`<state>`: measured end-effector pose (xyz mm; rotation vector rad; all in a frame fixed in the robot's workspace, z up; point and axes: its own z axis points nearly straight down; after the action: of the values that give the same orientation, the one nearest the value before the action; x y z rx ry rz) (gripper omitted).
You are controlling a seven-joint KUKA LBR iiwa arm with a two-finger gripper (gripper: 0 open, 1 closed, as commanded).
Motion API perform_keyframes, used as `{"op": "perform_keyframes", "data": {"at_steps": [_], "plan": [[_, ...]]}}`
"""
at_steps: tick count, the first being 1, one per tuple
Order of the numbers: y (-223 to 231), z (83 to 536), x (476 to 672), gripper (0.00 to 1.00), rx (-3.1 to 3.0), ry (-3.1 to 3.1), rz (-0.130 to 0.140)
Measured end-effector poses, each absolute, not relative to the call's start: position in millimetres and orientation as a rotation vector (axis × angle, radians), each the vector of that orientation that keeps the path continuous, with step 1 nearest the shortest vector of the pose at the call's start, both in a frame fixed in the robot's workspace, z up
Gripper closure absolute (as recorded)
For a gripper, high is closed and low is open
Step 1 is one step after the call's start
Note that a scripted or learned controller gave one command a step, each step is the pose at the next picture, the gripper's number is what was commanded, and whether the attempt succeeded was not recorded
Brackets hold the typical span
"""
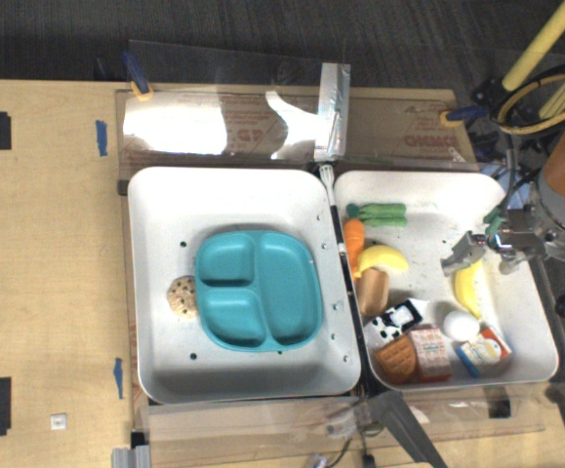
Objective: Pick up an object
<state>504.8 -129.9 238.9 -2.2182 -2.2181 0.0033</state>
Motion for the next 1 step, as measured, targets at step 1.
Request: {"op": "perform_keyframes", "data": {"at_steps": [1], "plan": [[-179.0,147.1,529.6,0.00,-2.201,-2.231,0.008]]}}
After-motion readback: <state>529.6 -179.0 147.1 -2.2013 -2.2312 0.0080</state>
